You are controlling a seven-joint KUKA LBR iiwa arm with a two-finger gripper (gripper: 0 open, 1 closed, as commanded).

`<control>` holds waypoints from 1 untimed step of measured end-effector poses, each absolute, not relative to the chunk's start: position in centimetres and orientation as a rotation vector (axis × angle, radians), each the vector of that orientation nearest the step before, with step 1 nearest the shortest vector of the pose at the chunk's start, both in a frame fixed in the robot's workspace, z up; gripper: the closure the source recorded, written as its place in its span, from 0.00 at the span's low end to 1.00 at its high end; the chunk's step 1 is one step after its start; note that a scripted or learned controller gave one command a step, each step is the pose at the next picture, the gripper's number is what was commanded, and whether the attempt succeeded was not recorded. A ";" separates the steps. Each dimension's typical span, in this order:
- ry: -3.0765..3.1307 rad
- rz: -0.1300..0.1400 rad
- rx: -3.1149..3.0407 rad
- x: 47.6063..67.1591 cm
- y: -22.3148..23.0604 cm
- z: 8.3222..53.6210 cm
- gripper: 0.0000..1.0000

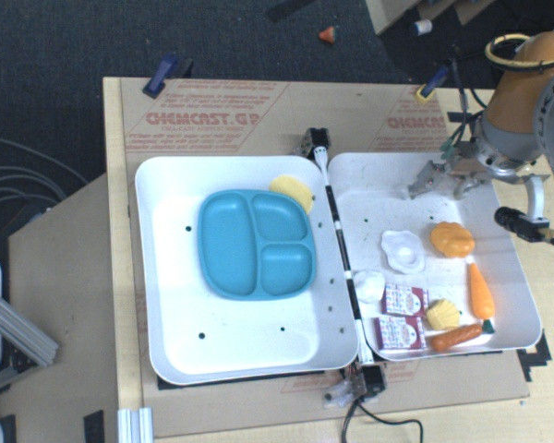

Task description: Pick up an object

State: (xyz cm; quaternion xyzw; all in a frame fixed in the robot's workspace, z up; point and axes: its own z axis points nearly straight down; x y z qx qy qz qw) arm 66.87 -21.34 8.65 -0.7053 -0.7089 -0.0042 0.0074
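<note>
Several small toy foods are lying in the right-hand shallow white bin, and I am hovering my two-finger gripper with fingers spread apart and holding nothing, near that bin's far edge. I am judging the round orange plastic fruit the nearest target, sitting apart from the slim orange carrot, so I should be centring over it and descending straight.

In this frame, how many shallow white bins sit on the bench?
2. One shallow white bin lies on the left, holding a blue three-compartment plate; the other shallow white bin lies beside it on the right, under the gripper.
</note>
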 end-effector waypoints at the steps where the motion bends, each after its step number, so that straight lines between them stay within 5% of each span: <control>1: -2.222 -0.001 -2.219 66.7 -20.6 8.5 0.00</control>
